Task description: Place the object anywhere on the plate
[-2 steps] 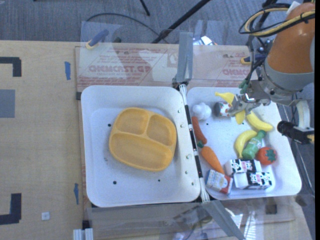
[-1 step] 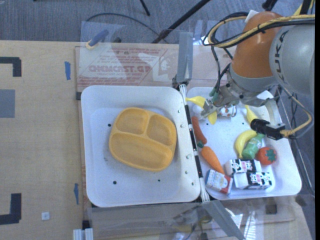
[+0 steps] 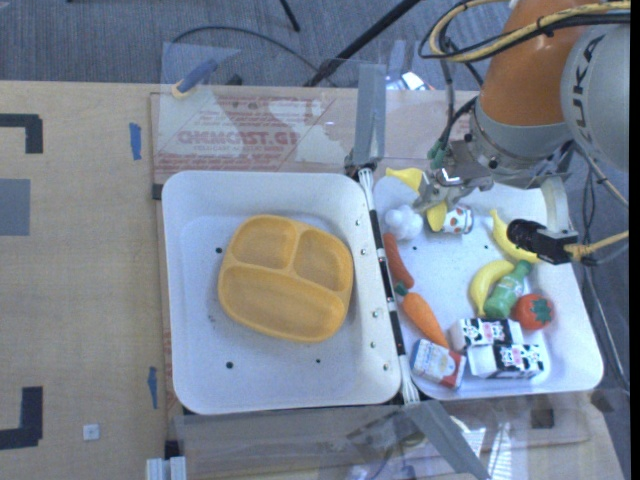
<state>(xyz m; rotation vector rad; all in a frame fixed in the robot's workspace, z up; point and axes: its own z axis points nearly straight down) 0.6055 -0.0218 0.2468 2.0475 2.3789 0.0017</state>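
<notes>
A yellow divided plate (image 3: 287,276) lies in the left bin (image 3: 190,208) with nothing on it. My gripper (image 3: 440,196) hangs over the back left part of the right bin (image 3: 580,348). Directly under it are a small yellow piece (image 3: 437,216) and a red and white can (image 3: 458,220). Whether either of them is in its grasp cannot be made out. A yellow toy (image 3: 405,178) and a white ball-like toy (image 3: 403,223) lie just to the gripper's left.
The right bin also holds a carrot (image 3: 422,318), a red chilli (image 3: 397,264), bananas (image 3: 488,280), a green bottle (image 3: 506,293), a tomato (image 3: 532,311) and small milk cartons (image 3: 495,346). The ridge where the bins meet (image 3: 378,268) lies between gripper and plate. Cables (image 3: 470,13) loop above the arm.
</notes>
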